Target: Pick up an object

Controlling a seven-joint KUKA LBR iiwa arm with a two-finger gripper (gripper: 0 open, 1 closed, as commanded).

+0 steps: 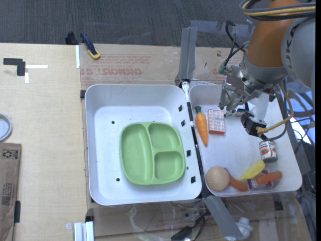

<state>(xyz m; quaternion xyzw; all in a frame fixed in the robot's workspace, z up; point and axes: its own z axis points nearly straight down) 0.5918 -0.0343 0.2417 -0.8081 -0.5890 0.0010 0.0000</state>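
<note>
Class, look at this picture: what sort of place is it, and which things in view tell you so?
Probably a robot lab test bench, not a kitchen. A robot arm hangs over two white bins side by side on a bench; they hold a green divided plate and what looks like toy food, such as a carrot.

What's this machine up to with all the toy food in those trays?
A grey and orange robot arm is reaching in over the right bin, its tool hanging above the far end, near a small pink-and-white box and a toy carrot. Nothing is between its fingers yet. More play food sits at the near end: an egg, a banana and a small can. The left bin holds a green divided plate.
</note>
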